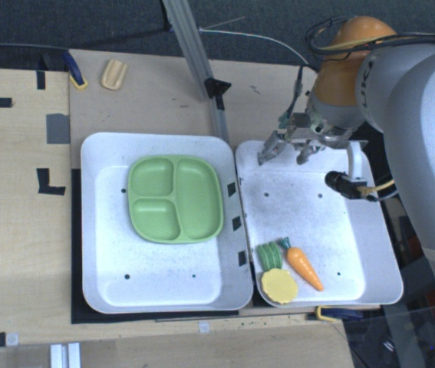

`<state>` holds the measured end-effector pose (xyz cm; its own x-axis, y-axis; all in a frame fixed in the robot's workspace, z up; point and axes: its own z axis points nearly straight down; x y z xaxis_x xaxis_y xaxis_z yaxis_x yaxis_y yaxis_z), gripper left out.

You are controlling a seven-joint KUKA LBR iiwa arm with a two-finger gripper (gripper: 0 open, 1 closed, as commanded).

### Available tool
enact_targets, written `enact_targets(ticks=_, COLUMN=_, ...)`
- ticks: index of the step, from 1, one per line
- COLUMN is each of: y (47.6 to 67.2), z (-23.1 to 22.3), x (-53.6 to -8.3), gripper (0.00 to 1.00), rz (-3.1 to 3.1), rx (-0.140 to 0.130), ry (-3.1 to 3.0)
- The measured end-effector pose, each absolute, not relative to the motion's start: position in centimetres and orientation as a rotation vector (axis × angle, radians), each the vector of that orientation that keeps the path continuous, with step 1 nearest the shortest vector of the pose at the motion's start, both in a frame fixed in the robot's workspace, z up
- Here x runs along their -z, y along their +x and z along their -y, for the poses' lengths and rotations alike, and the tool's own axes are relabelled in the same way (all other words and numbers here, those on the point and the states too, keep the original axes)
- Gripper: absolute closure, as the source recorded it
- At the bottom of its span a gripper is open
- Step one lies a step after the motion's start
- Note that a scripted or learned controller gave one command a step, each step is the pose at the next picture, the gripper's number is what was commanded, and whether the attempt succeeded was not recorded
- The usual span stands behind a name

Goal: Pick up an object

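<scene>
The camera view looks down at a slant on two white bins. The left bin [98, 228] holds a green divided plate [176, 198], which lies flat near the middle of it. The right bin [355, 228] holds three toy foods, all together in its near left corner: a green ridged piece [269, 256], a yellow round slice [279, 285] just below it and partly over the bin's rim, and an orange carrot [304, 267] with a green top, lying slanted just to the right of them. The carrot seems to touch the yellow slice, or nearly so.

The gripper [286, 152] hangs over the far edge of the right bin, well apart from the toys. Its two fingers are spread, with nothing between them, so it is open and holds no object.

I judge that the pick is not yet begun; the step in hand is the approach. To do it well, the arm should move toward the near left corner and choose the carrot, because it has the most free space on its right side. The fingers should close across the narrow body of the carrot, not along its length. The bin wall and the two neighbours are close, so the descent should be straight and careful, otherwise a finger may push the toys away.
</scene>
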<state>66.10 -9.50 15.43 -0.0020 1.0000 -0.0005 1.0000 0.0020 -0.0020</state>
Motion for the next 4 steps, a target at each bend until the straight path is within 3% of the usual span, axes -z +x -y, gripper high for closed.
enact_targets(ticks=1, y=66.6, z=9.2, x=-9.2, gripper=0.00, rz=2.221, rx=-0.009, ry=-2.215)
enact_targets(ticks=2, y=66.5, z=9.1, x=-8.9, gripper=0.00, rz=2.224, rx=-0.006, ry=-2.218)
enact_targets(ticks=3, y=66.5, z=9.1, x=-9.9, gripper=1.00, rz=2.225, rx=-0.006, ry=-2.217)
enact_targets(ticks=4, y=66.5, z=10.0, x=-14.9, gripper=1.00, rz=2.226, rx=0.004, ry=-2.222)
